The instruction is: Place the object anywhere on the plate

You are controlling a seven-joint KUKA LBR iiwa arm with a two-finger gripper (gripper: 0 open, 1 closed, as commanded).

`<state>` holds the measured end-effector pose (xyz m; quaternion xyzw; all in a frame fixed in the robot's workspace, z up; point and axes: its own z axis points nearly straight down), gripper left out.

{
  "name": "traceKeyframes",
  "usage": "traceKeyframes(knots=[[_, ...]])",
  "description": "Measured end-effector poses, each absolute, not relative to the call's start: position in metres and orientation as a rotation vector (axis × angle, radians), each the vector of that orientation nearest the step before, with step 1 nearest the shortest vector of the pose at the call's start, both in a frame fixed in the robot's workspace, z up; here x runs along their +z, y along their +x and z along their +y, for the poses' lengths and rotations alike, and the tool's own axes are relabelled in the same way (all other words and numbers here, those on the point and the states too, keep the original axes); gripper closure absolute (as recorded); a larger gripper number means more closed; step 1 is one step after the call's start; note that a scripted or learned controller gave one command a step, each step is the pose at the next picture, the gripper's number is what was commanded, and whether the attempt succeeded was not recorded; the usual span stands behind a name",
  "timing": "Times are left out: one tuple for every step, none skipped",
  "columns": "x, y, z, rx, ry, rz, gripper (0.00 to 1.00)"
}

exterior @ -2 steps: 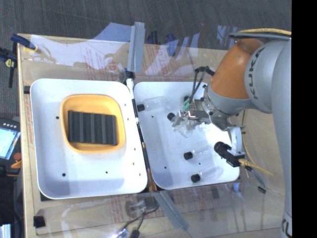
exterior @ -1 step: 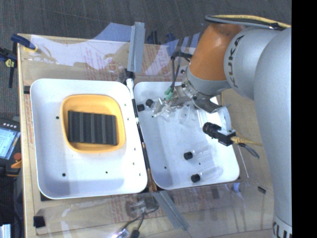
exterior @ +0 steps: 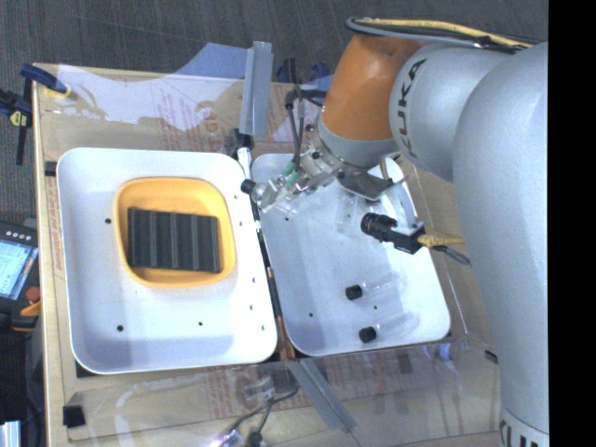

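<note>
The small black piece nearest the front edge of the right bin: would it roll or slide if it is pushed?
The small black piece looks short and rounded, so it may roll. It is tiny beside the right bin, so it is probably light. The bin's floor looks smooth, so the piece could also skid away.

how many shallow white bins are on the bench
2: one shallow white bin on the view's left holding a yellow plate, the other on the right beneath the grey arm's gripper.
</note>
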<state>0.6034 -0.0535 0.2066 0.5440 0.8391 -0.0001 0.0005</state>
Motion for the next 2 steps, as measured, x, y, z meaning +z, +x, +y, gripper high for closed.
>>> traceKeyframes(knots=[[0.207,0.603,-0.054,0.000,1.709,2.635,0.00],[0.198,0.615,-0.016,-0.001,1.726,2.624,0.00]])
